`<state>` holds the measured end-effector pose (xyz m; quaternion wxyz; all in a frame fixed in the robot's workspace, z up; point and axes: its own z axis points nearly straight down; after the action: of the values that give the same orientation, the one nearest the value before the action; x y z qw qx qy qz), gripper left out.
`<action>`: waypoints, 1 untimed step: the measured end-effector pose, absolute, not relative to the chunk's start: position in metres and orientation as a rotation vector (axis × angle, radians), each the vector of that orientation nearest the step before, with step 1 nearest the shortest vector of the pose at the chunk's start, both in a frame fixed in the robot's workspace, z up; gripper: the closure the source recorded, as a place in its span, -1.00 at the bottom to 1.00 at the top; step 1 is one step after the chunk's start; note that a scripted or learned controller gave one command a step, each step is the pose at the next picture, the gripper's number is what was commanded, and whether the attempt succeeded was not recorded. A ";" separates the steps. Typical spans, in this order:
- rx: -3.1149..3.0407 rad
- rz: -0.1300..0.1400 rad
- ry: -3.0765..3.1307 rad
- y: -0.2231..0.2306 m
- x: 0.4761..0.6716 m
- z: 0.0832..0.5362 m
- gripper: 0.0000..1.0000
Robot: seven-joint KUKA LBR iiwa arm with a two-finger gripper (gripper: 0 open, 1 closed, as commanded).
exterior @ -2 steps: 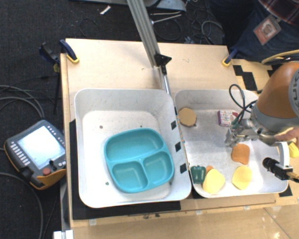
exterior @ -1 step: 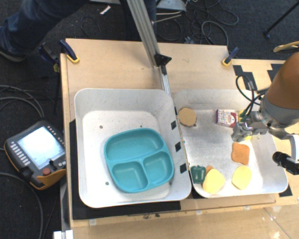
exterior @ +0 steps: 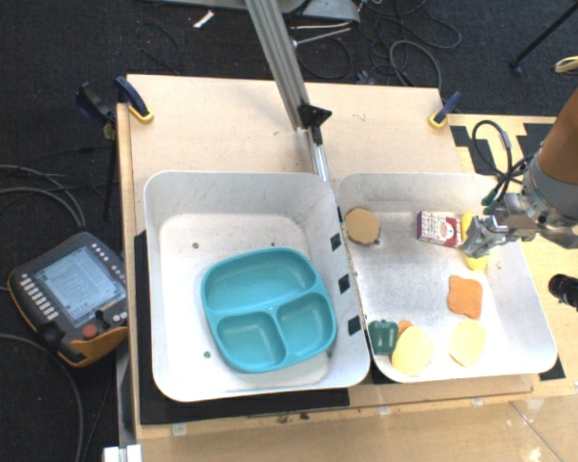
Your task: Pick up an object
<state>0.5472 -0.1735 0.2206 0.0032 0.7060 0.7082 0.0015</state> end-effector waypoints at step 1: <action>2.214 0.001 2.232 -0.119 0.545 0.215 1.00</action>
<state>0.5454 -0.1186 0.2148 -0.0011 0.7042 0.7100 0.0004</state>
